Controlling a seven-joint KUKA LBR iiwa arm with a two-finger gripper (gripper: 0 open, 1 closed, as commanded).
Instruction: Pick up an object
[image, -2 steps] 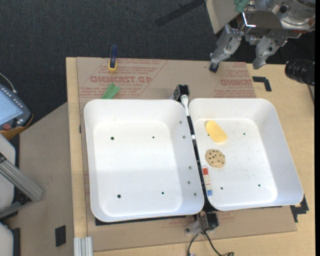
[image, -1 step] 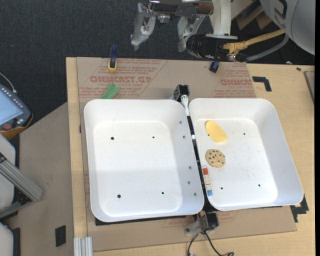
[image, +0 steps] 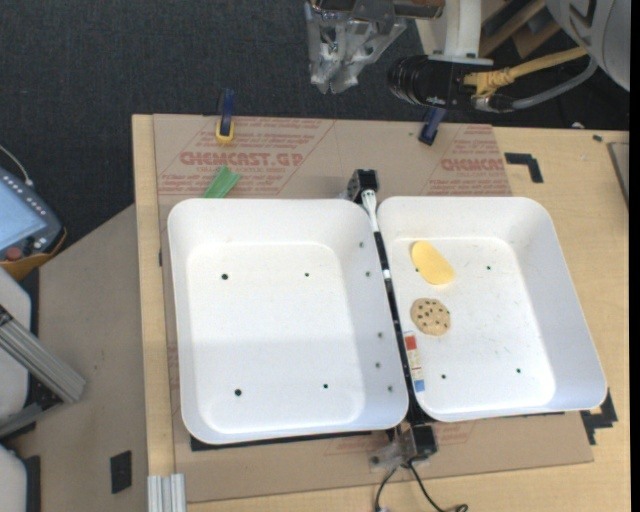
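Note:
In the right bin (image: 520, 300), a yellow oval piece (image: 433, 262) lies near the left wall. Just in front of it rests a round chocolate-chip cookie (image: 431, 316). A thin red, white and blue stick (image: 413, 362) lies along that bin's left wall, nearer the front. My gripper (image: 340, 55) hangs high beyond the back edge of the bench, over the dark floor, far from all three objects and with nothing seen in it.
The left bin (image: 265, 320) sits beside the right one on a cardboard sheet. A green marker (image: 221, 182) and two blue clamps (image: 226, 118) (image: 431, 125) sit at the sheet's back. A black clip (image: 362, 185) joins the bins at the rear.

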